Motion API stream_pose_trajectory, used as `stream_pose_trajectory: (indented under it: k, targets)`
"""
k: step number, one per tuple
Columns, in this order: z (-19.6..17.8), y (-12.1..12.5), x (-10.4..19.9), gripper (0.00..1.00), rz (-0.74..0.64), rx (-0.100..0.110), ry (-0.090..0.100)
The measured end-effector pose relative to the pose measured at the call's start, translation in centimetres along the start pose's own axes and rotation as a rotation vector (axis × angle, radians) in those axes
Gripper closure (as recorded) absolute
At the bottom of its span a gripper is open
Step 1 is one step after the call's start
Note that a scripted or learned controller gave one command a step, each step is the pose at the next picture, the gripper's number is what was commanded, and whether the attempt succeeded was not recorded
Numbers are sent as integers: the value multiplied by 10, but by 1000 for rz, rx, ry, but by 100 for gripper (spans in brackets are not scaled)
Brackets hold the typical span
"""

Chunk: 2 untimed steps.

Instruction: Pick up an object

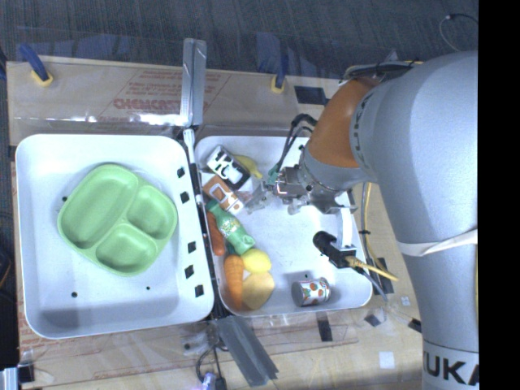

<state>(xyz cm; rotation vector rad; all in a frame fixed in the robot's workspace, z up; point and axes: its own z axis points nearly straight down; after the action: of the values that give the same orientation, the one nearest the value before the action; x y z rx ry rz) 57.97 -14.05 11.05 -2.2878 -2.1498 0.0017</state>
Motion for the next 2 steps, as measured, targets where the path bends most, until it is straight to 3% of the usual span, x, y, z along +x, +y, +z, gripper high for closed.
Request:
stream_pose_trajectory:
  k: [1,2]
  targets:
    - [21,60,30,0,-128,60,-10]
    - [16,58,33,100,-138,72,-6]
